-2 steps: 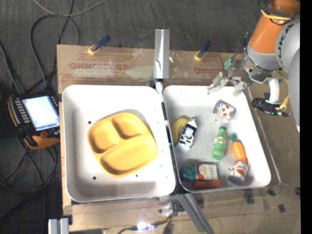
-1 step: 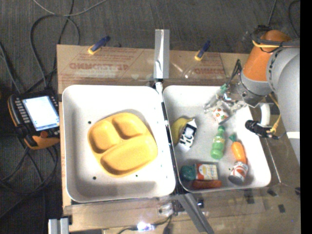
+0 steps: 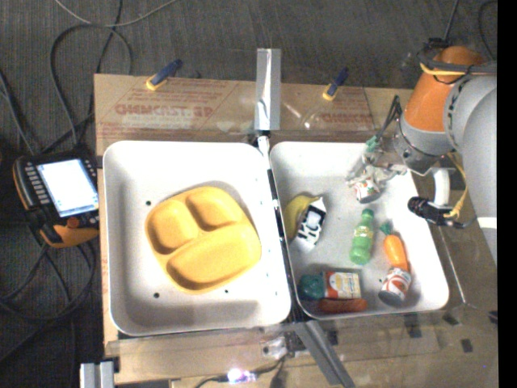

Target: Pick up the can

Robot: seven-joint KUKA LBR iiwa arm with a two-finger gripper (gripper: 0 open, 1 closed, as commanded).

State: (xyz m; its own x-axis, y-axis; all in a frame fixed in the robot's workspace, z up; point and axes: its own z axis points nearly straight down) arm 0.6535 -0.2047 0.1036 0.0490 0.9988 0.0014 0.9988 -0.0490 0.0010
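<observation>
Glossy metal can [image 3: 395, 285], smooth yellow plastic tray [image 3: 203, 236], and matt white plastic bins [image 3: 121, 217] on cardboard [image 3: 194, 111].

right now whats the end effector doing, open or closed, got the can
End effector: over the right bin's upper part; open or closed cannot be told. The can lies apart near the bin's lower right corner, not held.

Grey arm [image 3: 485, 136], orange wrist band [image 3: 432, 95]
</observation>
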